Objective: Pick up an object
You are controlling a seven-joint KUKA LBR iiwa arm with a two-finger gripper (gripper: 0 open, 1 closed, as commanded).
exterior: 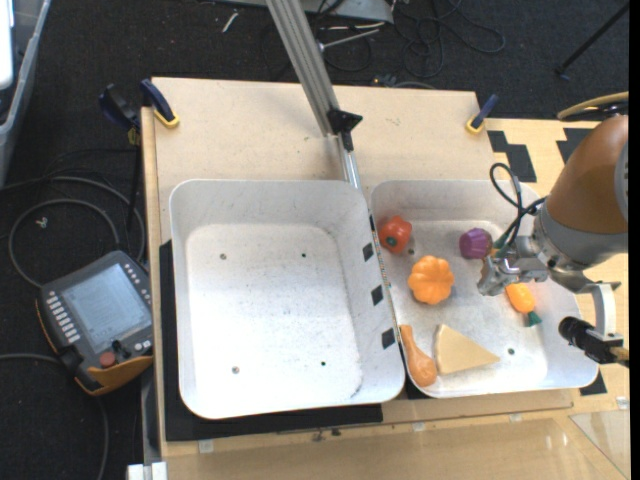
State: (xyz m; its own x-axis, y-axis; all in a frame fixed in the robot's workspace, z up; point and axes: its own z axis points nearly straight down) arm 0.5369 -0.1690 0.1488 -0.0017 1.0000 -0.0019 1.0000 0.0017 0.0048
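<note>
Where toys lie, end effector (pixel 497 271) above bin (pixel 560 373).

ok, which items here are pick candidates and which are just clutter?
Pick candidates, all in the right bin:
red pepper
orange pumpkin
purple item
small carrot, beside the claw
tan wedge
orange gourd

Clutter:
left bin
teach pendant
bench clamps

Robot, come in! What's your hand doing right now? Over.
Hand low in right bin, beside carrot. Purple toy and pumpkin close by.
</note>
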